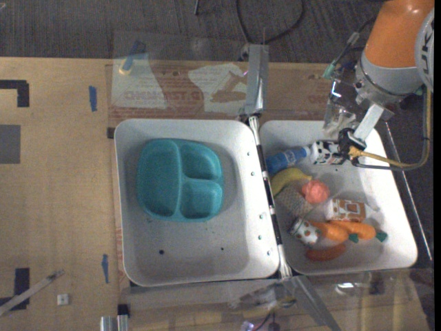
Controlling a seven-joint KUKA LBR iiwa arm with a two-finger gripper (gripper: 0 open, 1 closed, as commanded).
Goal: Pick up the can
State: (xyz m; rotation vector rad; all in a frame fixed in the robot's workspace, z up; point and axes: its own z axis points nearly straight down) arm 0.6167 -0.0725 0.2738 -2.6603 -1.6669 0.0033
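A small can [304,231] with a white and red label lies in the right bin [403,233], near its front left, touching an orange carrot [339,232]. My gripper [336,124] hangs over the far side of the same bin, well behind the can and apart from it. It is just above a black-and-white cow-print item [325,152] that lies at the end of a blue bottle [286,159]. Nothing shows between the gripper and the can but other items.
The right bin also holds a banana [288,179], a pink ball [316,192], a small carton [346,209], a brown speckled piece [293,200] and a red sausage [325,254]. A teal divided plate [180,179] lies in the left bin [138,254].
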